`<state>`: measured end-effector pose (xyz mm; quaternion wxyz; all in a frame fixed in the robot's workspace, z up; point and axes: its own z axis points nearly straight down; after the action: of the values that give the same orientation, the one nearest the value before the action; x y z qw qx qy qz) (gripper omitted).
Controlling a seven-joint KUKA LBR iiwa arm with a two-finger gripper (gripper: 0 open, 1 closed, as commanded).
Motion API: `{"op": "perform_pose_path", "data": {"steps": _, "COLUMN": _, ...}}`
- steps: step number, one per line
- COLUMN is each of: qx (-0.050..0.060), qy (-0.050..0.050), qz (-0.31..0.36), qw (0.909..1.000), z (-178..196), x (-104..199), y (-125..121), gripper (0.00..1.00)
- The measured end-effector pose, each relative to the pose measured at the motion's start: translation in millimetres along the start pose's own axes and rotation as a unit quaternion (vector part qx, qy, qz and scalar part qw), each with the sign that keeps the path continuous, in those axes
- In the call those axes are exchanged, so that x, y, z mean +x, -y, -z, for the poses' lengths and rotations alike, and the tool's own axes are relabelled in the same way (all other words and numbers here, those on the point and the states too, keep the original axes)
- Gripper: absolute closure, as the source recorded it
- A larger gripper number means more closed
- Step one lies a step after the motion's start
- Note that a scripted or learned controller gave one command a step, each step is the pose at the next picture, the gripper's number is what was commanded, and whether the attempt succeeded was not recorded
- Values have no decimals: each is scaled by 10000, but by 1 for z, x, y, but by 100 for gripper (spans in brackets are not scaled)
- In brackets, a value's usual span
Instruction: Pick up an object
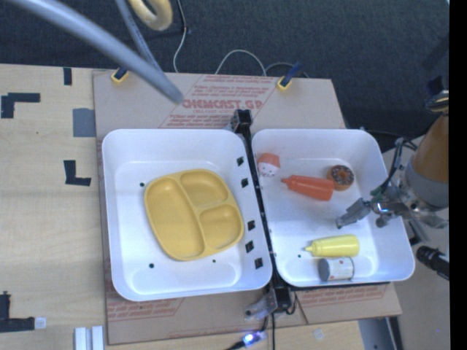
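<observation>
Two white bins sit side by side. The left bin [124,268] carries a yellow divided tray [193,214]. The right bin [365,148] has an orange bottle [310,187] near its middle, a yellow mustard bottle [334,247] toward the front, a small grey-and-white can [336,269] just beside it, and a brown donut [341,174]. The gripper [350,217] hangs over the right bin's right side above the mustard bottle, fingers apart, gripping nothing.

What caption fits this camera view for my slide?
Gripper hovers in the right bin above a yellow bottle; a yellow tray sits in the left bin.
</observation>
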<state>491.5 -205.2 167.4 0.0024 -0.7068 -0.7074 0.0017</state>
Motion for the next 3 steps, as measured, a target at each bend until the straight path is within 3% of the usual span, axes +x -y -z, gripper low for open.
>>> {"op": "perform_pose_path", "data": {"steps": 1, "qx": 7, "qy": -5, "qz": 2, "qw": 10000, "z": -60, "x": 2, "y": -7, "gripper": 0}}
{"op": "perform_pose_path", "data": {"steps": 2, "qx": -24, "qy": 12, "qz": 1, "qw": 10000, "z": -83, "x": 2, "y": -7, "gripper": 0}}
{"op": "perform_pose_path", "data": {"steps": 3, "qx": -44, "qy": 27, "qz": 2, "qw": 10000, "z": -71, "x": 1, "y": -8, "gripper": 100}}
